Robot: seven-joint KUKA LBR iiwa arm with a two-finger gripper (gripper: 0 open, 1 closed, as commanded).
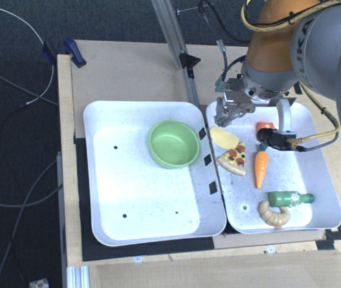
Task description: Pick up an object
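From my remote station I saw the grey arm with its orange band reaching in, its two-finger gripper hanging low at the far inner corner of the right-hand shallow white plastic bin; whether that gripper was released or clenched I could not tell, since the dark fingers ran together from this angle, and nothing showed between them. Off to the gripper's left and a little nearer me lay the other shallow white bin, bearing a round light-green plastic bowl well apart from the tool. Just below the gripper lay a pale yellow rounded piece, chip-like, which I judged the likeliest pick, and touching its near edge was a toy pizza slice. Further out lay an orange toy carrot, then a green toy bottle lying on its side, touching a tan curled piece like a croissant. A small red-orange object lay to the gripper's right. My worry was that the yellow piece lay flat and close to the bin wall, so the fingers could strike the wall or slide over it, and nudging the pizza slice might spoil the grasp.
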